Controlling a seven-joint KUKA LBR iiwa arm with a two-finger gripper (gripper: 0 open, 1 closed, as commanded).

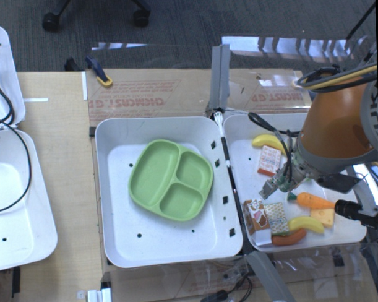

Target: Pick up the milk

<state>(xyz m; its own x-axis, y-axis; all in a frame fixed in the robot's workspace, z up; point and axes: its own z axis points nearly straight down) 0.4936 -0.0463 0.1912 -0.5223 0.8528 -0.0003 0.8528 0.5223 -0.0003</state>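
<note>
My pincer (271, 189) hangs low in the right bin (238, 153), its metal fingers angled down and to the left; from this slant I cannot tell whether they are spread or pressed together, and I see nothing between them. The milk (257, 214), a small printed carton with red and brown panels, lies flat just below and left of my fingertips, apart from them, against the bin's left wall. Beside it sits a pale, patterned square packet (278, 216). A red-and-white box (269, 160) lies above my pincer, next to a smooth yellow banana (266, 141). To the right rest an orange carrot (316, 201), a second banana (306, 223), a yellow cheese wedge (327, 217) and a glossy red sausage (288, 238). The left bin (110, 199) holds a matte green divided plate (171, 179) with three rounded compartments. Both bins sit on the brown surface (58, 121).
</note>
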